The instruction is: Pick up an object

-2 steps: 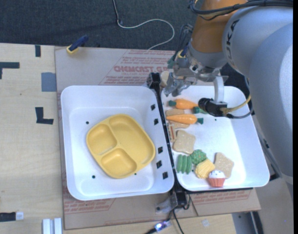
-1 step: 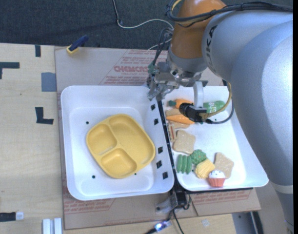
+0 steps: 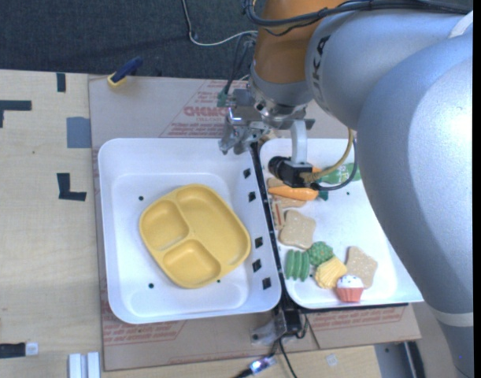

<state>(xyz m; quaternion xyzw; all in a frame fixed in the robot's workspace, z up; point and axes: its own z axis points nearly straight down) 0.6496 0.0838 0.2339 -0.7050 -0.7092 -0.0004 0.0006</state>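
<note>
End effector (image 3: 242, 136) low over far rim where white bins (image 3: 110, 235) meet, near orange carrot (image 3: 294, 193); open or clenched cannot be told. Yellow tray (image 3: 194, 235) well apart.

Bench layout: two bins side by side, contents logged.

The left bin (image 3: 122, 172) held one divided plate (image 3: 194, 235), lying flat near its middle. The right bin (image 3: 374, 219) held toy food crowded toward its left wall. A carrot (image 3: 291, 193) lay farthest back, with a bread slice (image 3: 297, 229) just in front of it. Next came bean pods (image 3: 297, 264) with a broccoli piece (image 3: 320, 252) touching on their right, a second bread slice (image 3: 360, 264) further right, and a cupcake (image 3: 349, 290) nearest the front. The gripper (image 3: 242, 142) hung over the back end of the bins' shared wall. A clamp (image 3: 124, 71) lay on the bench behind the left bin, well apart.
</note>
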